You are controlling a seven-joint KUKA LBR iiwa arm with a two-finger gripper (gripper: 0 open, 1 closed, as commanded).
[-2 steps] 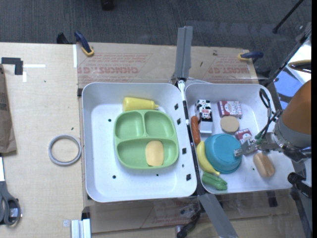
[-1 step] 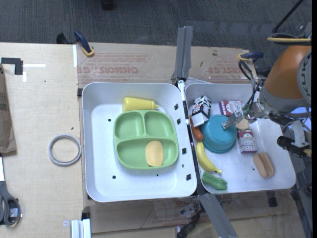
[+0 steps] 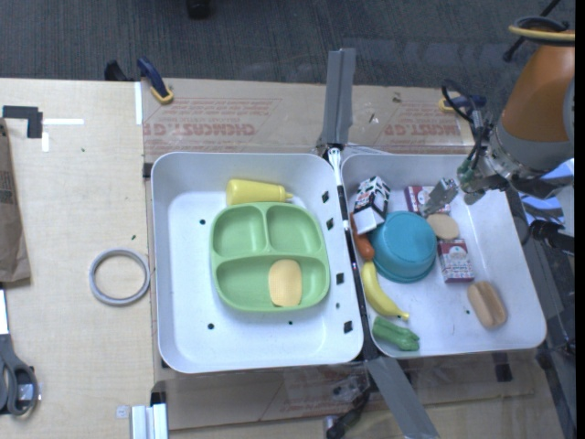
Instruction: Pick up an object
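Here the gripper [image 3: 445,193] hovers over the right bin's [image 3: 512,337] far clutter, apparently choosing a target, its fingers' state unclear.

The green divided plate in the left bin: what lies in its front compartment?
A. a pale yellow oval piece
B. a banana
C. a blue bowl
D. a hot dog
A: a pale yellow oval piece rests in the large front compartment of the green divided plate.
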